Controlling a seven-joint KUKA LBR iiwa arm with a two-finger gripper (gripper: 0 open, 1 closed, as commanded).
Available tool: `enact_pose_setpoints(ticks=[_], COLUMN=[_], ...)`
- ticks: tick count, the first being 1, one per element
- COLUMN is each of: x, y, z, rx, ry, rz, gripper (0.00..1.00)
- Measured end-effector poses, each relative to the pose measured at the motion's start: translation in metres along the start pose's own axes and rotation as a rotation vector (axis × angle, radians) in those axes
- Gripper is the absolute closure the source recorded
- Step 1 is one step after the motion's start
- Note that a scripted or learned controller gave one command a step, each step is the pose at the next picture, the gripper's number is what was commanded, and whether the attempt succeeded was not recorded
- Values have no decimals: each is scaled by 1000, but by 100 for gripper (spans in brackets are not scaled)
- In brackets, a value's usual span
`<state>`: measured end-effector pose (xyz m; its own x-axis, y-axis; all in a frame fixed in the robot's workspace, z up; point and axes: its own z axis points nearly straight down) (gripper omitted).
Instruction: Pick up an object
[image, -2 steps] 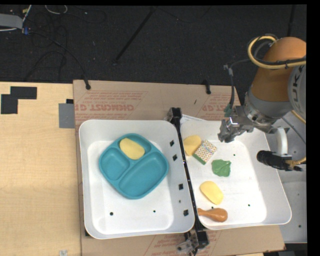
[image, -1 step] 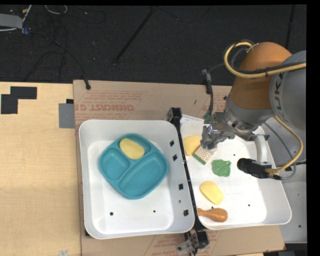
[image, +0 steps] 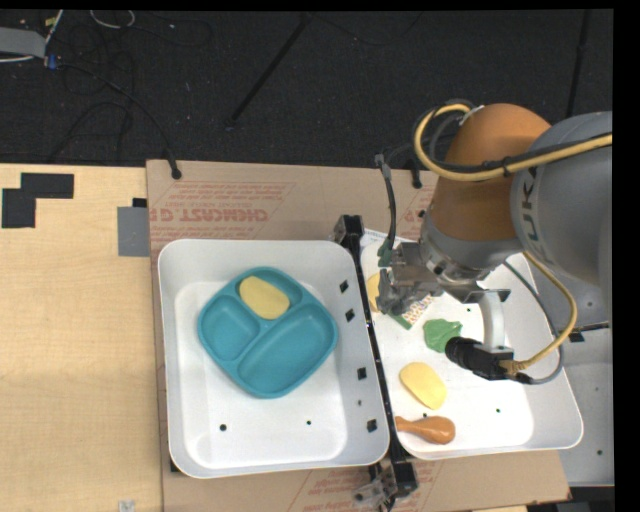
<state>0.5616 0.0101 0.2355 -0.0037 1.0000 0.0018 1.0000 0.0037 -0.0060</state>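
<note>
- your closest pick looks like the green piece (image: 441, 332) in the right bin (image: 540, 420), just off the gripper (image: 405, 290) at roughly 4 o'clock
- yellow oval (image: 423, 384) is further down at 5 o'clock, long axis running 10 to 4
- brown drumstick-looking thing (image: 428, 429) lies near the front rim, almost flat across
- honestly can't tell what the gripper's clasping, if anything

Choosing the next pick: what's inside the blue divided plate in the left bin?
One yellow oval piece lies in the top compartment of the blue plate; its other compartments show bare blue. Nothing covers it.
</note>
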Motion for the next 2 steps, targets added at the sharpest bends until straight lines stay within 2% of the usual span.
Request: enact_pose_setpoints(ticks=[2], x=[99], y=[-36], z=[21], rx=[1], ry=[-1], rz=[-1], gripper=[100])
